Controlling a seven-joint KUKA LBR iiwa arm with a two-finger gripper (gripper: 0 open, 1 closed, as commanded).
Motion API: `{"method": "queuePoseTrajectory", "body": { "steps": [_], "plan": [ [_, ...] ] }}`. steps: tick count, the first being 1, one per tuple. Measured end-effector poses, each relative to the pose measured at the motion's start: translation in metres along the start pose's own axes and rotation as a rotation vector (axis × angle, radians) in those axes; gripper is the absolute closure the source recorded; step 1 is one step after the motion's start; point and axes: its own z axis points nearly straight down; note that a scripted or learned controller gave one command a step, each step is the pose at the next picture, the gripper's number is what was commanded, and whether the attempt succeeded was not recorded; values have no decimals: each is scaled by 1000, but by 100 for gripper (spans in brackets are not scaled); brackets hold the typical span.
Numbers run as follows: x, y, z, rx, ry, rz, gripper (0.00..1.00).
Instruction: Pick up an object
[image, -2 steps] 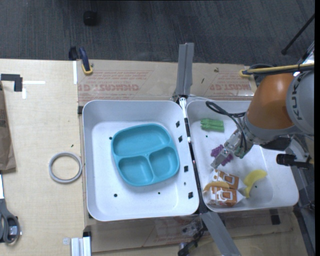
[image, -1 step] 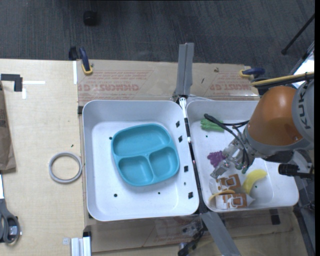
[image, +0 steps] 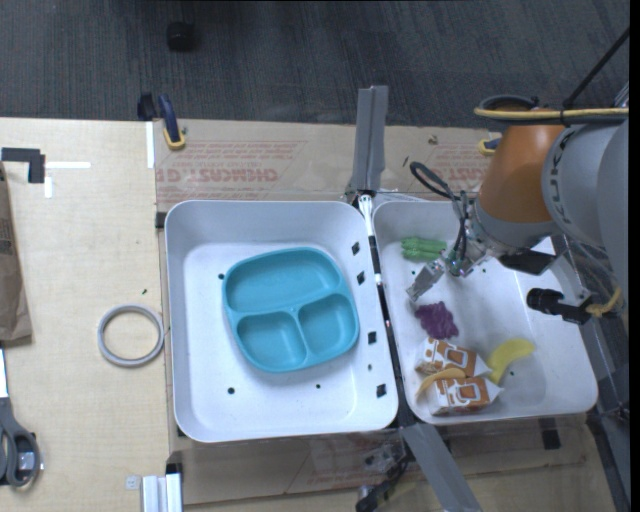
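- we see the gripper (image: 428, 280) low in the right bin (image: 560, 390), above the purple grapes (image: 437, 319).
- whether its fingers are apart, we cannot tell.
- a blue tray (image: 290, 309) lies in the left bin (image: 195, 330).

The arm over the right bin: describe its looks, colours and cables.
The KUKA arm has a rounded grey body with an orange band above the wrist. Black cables loop beside the wrist. The slim dark-and-metal gripper tapers toward the bin. A yellow-edged ring sits above the orange part.
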Motion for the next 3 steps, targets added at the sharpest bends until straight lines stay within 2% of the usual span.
{"method": "queuePoseTrajectory", "body": {
  "steps": [1,2,3],
  "plan": [
    [63,-119,1,2,3,-65,0],
    [54,-121,0,1,2,14,0],
    [63,-102,-1,1,2,-178,0]
  ]
}}
